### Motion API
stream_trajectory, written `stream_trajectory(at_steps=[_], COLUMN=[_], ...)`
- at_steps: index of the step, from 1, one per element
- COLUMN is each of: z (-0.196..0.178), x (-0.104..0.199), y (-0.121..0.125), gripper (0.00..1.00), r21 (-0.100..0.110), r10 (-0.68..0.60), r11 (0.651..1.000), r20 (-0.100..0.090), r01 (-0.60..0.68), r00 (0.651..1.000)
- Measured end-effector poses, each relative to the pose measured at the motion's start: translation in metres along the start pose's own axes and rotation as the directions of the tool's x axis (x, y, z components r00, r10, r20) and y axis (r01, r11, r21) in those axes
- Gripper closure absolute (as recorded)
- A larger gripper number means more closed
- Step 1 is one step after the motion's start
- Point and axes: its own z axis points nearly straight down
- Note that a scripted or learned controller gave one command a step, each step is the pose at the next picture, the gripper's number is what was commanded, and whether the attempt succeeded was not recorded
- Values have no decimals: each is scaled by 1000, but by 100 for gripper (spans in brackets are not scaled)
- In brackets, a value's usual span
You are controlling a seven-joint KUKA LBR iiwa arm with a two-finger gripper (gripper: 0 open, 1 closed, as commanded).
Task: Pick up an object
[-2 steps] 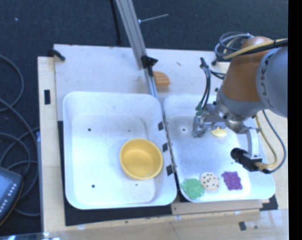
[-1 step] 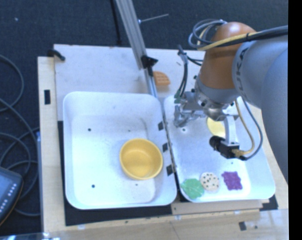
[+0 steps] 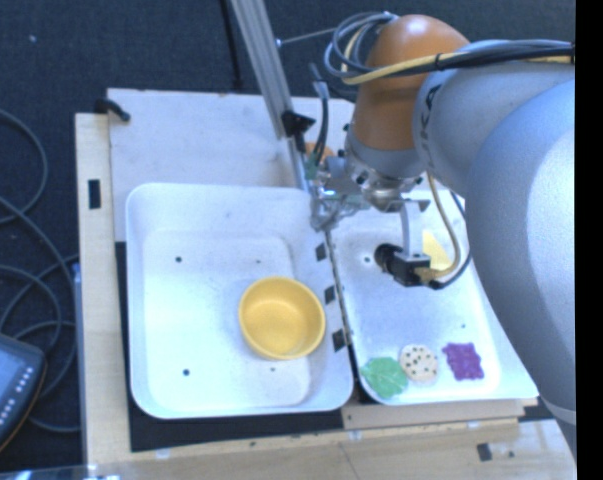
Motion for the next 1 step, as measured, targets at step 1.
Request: stream_trajectory(at_steps=[1], z=[-14], x=[49], y=[25], gripper=[100], r21=[0], r10=[0], r11=[1000], r20=[-1], r01=[0], r00=[1000])
